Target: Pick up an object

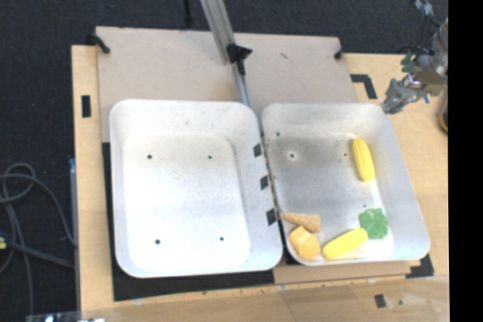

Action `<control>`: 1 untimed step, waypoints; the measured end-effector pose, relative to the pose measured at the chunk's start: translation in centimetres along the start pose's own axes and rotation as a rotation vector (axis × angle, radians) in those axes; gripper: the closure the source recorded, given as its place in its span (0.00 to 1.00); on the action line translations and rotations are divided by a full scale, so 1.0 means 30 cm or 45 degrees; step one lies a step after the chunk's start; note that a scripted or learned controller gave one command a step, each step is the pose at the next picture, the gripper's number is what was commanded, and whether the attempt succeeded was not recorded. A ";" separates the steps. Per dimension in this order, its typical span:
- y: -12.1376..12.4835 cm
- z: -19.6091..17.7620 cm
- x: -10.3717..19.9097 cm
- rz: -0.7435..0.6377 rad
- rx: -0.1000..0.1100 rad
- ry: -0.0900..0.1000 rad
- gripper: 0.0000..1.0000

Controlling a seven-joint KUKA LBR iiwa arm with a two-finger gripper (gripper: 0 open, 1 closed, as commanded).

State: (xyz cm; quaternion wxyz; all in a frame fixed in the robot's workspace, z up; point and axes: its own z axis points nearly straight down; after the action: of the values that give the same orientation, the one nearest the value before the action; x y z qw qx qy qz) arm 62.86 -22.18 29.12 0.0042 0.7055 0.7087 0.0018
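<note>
From where I stand the arm is barely over the bench: just its wrist end reaches in at the right edge, above and outside the far right corner of the right bin (392,162). The gripper (395,99) hangs there with its tip pointing down and to the left, toward the bin's corner, close to the rim but not inside it. It is small and blurred, so I cannot tell how the fingers stand, and I see nothing between them.

Everything to pick lies in the right bin, all of it below and left of the fingers. Nearest to them is a yellow corn cob (363,159), lying lengthwise along the bin's right side. Well apart from the fingers, along the near wall, sit a green leafy piece (373,222), a yellow banana-like piece (345,243) just beside it, an orange chunk (304,242) and a tan cone-shaped piece (302,221) touching or nearly touching that chunk.

The left bin (189,185) lies farther left, beyond the divider. A slanted aluminium rail (211,0) rises behind both bins.
</note>
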 end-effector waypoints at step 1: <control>0.022 -0.011 0.190 -0.002 0.009 0.004 1.00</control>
State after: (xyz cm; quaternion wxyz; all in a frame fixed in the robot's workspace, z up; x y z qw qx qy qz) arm 63.50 -16.46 29.43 0.0005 0.7049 0.7093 0.0005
